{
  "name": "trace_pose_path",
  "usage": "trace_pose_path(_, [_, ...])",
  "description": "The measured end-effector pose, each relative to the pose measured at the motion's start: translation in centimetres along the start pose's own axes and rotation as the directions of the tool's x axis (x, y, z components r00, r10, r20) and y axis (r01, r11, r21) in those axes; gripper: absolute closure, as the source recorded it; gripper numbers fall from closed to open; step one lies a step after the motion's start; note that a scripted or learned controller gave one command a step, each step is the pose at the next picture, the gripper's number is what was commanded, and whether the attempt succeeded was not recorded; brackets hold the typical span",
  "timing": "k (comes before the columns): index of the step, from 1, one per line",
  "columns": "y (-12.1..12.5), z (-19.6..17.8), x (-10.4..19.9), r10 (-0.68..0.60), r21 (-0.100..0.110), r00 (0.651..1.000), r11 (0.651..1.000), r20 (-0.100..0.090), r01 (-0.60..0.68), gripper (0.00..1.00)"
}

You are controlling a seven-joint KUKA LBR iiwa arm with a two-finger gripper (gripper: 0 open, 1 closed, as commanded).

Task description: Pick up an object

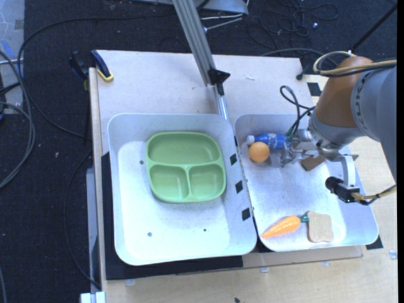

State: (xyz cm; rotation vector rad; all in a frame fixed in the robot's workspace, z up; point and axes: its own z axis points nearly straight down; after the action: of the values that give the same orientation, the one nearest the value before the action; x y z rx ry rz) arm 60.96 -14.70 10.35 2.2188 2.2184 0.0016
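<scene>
In the right bin point(287, 188) lie an orange ball point(259, 152), a blue bottle-like object point(271, 141) beside it, a toy carrot point(282, 226) and a tan slice of bread point(320, 227) near the front. A small brown piece point(311, 163) lies under the wrist. My gripper point(288, 154) hangs low in the back of the right bin, just right of the orange ball and against the blue object. How its fingers stand is hidden from this angle.
The left bin point(132, 232) holds a green divided plate point(187, 166). A slanted metal pole point(197, 33) rises behind the bins. The bench edge runs to the left, with a blue and yellow tool point(101, 67) at its back corner.
</scene>
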Motion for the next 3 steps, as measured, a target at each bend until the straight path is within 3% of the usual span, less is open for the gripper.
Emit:
trace_pose_path(1, [0.7,-4.4,-0.1,-0.002,0.001,1.0,1.0,-0.001,0.002,1.0])
trace_pose_path(3, [-0.5,-13.2,-0.4,-0.002,0.001,1.0,1.0,-0.001,0.002,1.0])
